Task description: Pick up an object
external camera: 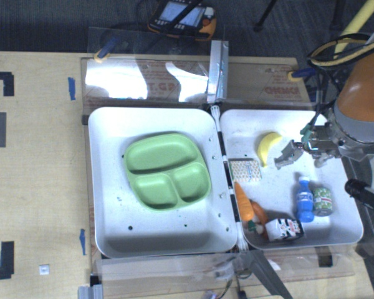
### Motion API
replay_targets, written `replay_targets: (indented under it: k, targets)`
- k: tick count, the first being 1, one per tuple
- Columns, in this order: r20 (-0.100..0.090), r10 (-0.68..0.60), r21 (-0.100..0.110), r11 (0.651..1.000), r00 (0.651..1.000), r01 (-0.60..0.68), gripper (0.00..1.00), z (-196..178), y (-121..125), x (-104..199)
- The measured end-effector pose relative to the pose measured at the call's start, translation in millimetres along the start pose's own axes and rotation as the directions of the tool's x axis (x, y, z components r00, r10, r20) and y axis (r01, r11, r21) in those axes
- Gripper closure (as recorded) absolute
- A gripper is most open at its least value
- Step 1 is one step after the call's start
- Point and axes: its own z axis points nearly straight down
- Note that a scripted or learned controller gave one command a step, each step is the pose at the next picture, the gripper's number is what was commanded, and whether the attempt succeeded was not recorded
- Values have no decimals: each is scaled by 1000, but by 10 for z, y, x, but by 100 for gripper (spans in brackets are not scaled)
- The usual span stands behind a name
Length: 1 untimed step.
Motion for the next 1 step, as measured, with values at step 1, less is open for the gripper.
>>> replay_targets:
  k: [1]
  targets:
    - [2,-168,-4,986,986,168,0,1344,974,-211]
